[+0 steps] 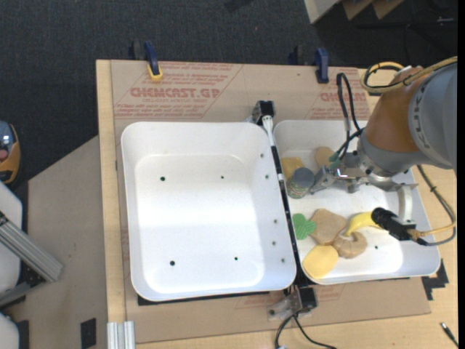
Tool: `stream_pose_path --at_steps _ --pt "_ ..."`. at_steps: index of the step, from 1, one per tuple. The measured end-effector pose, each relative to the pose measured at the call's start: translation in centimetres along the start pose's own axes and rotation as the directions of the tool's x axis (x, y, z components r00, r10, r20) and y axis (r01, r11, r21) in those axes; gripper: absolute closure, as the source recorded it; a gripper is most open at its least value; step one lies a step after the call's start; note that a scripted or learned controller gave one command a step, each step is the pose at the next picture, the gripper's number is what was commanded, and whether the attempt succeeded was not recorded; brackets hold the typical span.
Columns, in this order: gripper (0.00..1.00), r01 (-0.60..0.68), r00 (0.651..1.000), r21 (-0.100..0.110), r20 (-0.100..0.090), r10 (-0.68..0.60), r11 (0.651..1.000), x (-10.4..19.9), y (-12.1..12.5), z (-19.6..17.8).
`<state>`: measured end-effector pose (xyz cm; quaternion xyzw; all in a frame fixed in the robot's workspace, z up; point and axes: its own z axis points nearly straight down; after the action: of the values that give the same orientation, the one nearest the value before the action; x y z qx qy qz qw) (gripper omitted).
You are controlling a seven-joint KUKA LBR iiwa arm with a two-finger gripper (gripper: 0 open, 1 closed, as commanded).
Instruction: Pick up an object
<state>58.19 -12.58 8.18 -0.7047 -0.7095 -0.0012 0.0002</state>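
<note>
1. Start at the near edge of the right bin [407,267]. The yellow rounded piece [320,261] lies there towards the near left corner. It looks like smooth, light toy food, probably slippery, so take it across its narrow middle.
2. Just behind it, the beige lumpy piece [352,246] touches the curved yellow piece [360,223]. Both look light and stiff. They are crowded together, so a grasp on either one risks nudging the other.
3. The flat tan piece [329,225] lies beside them, with the small green piece [303,227] against the bin's left wall. Both sit low. I judge them poor picks, as there is little height to close on and the wall blocks one side.
4. Further back along the left wall stands the grey-green can [299,183]. It looks rigid, round and light, and it is your likeliest target. Grip it across its body, since a grip on the rim alone could let it roll out.
5. The end effector [328,179] hangs just beside that can, on the side away from the wall. You cannot tell whether it is open or closed, and nothing is visibly held.
6. Towards the far edge lie an orange-tan piece [290,167] and a tan piece [323,155]. Both are small and probably light.
</note>
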Motion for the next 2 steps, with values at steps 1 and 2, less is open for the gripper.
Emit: stream_pose_path --at_steps 1,2 --pt "0.0 -0.004 1.0 -0.006 0.004 0.004 1.0 -0.7 7.7 -0.4" --pt "1.0 -0.005 1.0 -0.004 0.005 0.005 1.0 -0.8 7.5 -1.5"
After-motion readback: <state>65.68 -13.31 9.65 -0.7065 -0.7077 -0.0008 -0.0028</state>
